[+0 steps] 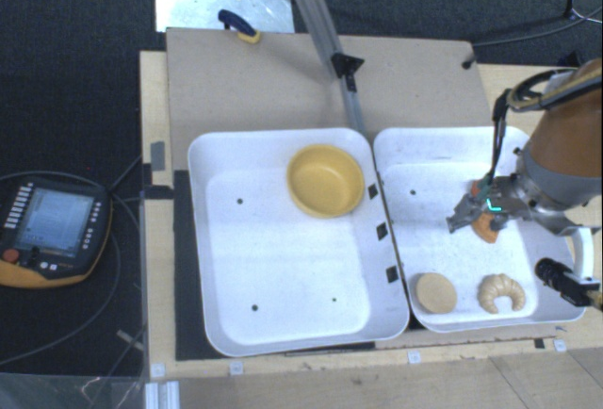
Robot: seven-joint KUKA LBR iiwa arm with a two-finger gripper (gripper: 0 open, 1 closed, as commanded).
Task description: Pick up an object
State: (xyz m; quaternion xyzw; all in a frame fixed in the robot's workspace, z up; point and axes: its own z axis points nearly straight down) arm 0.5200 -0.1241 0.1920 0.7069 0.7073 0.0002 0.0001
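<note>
Two shallow white bins sit side by side on my tan worktop point(415, 68). The left white bin point(283, 285) fills the middle of the frame. A round yellow bowl point(326, 180) sits in its upper right part, close to the wall between the bins. The right white bin point(424, 153) is on the right side of the frame.

Down in the lower part of the right bin lie two snacks. One is a flat round tan cookie point(436, 292). Just to its right is a curled pale croissant point(502, 292). They are near each other but not touching.

A grey metal pole point(316, 11) slants across the top of the frame, and its end points at the spot where the bins meet. A grey and orange hand-held control box point(47, 233) lies at the far left, off the worktop.

My end effector point(479, 212) is down in the middle right part of the right bin. A small orange thing point(485, 227) is right under its tip, touching or nearly so. I cannot tell if I am gripping it or not. The cookie and croissant lie below my end effector in the frame, apart from it.
</note>
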